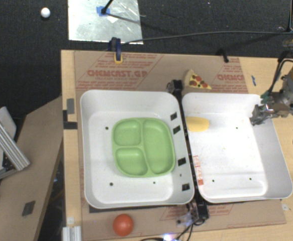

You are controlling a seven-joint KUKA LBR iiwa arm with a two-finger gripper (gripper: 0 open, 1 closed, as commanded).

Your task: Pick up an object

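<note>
A pale yellow object [197, 124] lies in the right bin [267, 149], near its upper left corner. A green divided plate [142, 146] sits in the middle of the left bin [93, 134]. A toy pizza slice [197, 81] rests on the bench just behind the right bin. A red-orange ball [122, 224] lies on the bench in front of the left bin. My gripper [260, 113] hovers at the right bin's upper right edge, far right of the yellow object, with nothing visible in it.
A metal sheet [103, 14] lies on the dark floor behind the bench, with a small white ball [45, 12] to its left. Black clips run along the seam between the bins. An aluminium rail [5, 142] stands at the left.
</note>
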